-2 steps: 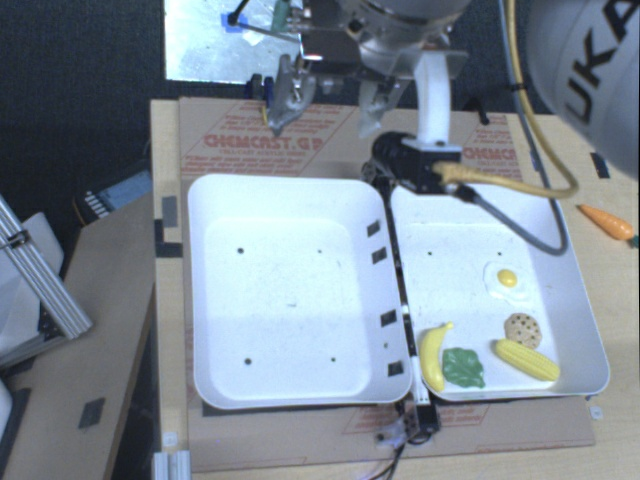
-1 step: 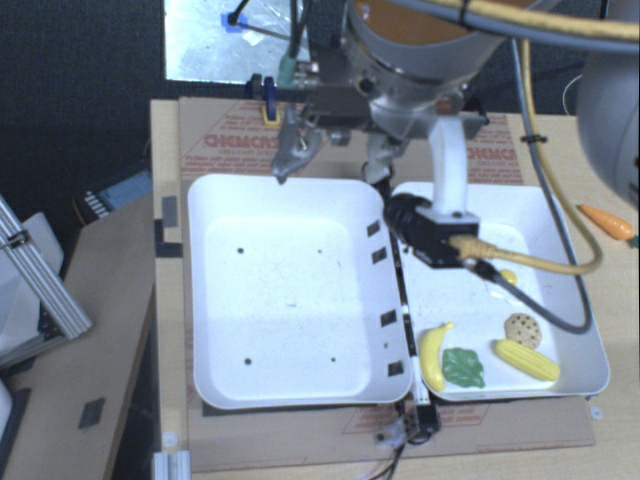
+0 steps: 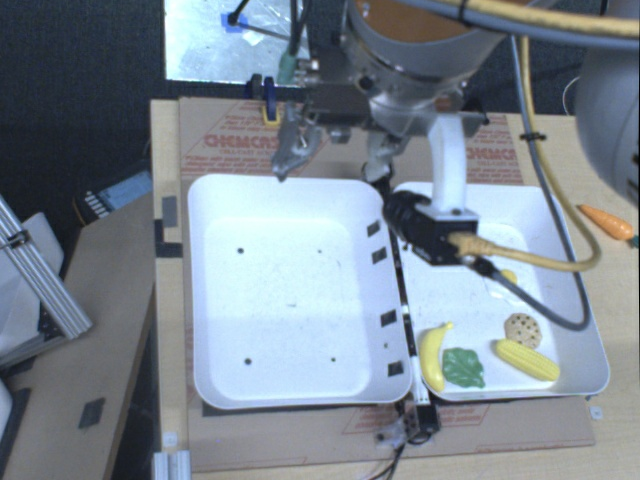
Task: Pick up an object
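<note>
My gripper (image 3: 333,158) hangs high over the back edge of the bins, near the seam between them. Its two fingers (image 3: 291,152) stand well apart, so it is open, and nothing sits between them. The objects lie in the right bin (image 3: 577,313), toward its front. They are a yellow banana (image 3: 433,356), a green leafy piece (image 3: 463,367), a yellow corn cob (image 3: 527,359) and a round brown cookie (image 3: 522,329). A small yellow item (image 3: 508,276) is partly hidden behind the cable. All of them lie far in front of and below the gripper.
The left bin (image 3: 290,288) shows bare white floor. A black box on the wrist (image 3: 430,230) and a yellow cable (image 3: 540,261) hang over the right bin's back half. An orange carrot (image 3: 606,221) lies outside the bins at far right.
</note>
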You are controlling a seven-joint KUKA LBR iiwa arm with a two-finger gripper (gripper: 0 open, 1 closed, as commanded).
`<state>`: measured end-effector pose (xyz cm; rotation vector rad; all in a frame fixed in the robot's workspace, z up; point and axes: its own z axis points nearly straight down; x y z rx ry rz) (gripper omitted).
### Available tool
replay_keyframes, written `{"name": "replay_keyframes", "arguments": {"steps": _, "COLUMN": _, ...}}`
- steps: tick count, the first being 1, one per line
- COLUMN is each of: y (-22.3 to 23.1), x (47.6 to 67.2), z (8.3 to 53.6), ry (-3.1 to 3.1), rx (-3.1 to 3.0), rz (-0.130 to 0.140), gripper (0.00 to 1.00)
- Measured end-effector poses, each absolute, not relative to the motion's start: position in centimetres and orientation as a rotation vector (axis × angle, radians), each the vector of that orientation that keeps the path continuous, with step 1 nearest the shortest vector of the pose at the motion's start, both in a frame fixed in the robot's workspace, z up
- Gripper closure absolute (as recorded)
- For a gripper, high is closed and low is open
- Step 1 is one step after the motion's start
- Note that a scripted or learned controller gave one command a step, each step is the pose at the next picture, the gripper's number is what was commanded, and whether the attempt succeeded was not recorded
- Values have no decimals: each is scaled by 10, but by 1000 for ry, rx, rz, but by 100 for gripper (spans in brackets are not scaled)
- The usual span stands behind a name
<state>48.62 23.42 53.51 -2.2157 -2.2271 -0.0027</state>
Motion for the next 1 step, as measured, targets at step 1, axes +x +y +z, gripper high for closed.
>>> {"name": "replay_keyframes", "arguments": {"steps": 1, "y": 234, "x": 486, "z": 535, "ry": -2227, "rx": -2216, "rz": -3, "gripper": 0}}
